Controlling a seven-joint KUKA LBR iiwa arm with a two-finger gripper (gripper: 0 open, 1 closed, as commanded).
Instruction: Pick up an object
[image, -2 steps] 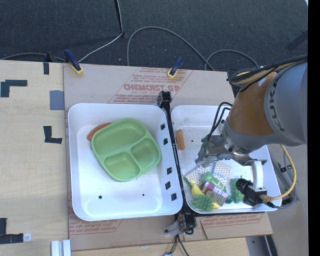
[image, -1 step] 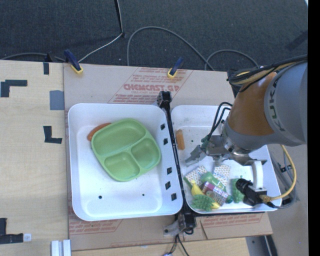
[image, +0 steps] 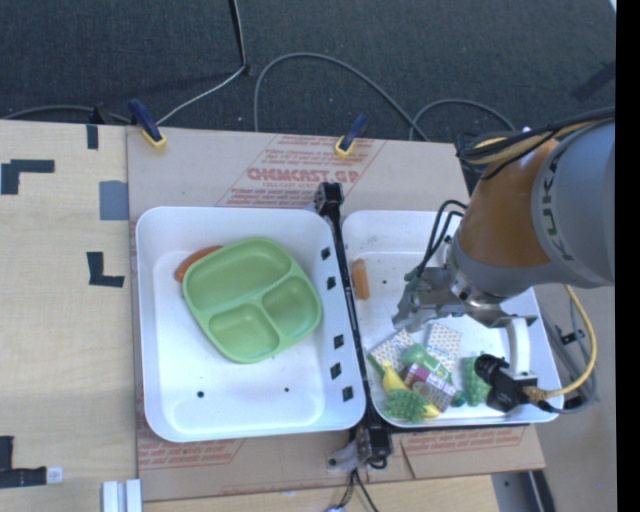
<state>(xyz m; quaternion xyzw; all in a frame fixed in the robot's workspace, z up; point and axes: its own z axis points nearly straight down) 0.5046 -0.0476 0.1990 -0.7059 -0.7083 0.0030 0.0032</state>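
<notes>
My gripper (image: 414, 306) hangs low over the right bin (image: 385, 235), just above a heap of small things at the bin's near side. The heap holds a patterned packet (image: 437, 342), a yellow piece (image: 393, 378), a green broccoli-like piece (image: 404, 403), a purple and white item (image: 430, 376) and another green piece (image: 470, 381). A small orange piece (image: 360, 281) lies alone by the bin's left wall. Nothing shows between the fingers.
The left bin (image: 160, 330) holds a green divided plate (image: 251, 298) lying over an orange object (image: 192, 262). A black divider with clips (image: 340, 300) runs between the bins. The bins rest on cardboard (image: 290, 170) held by yellow clamps.
</notes>
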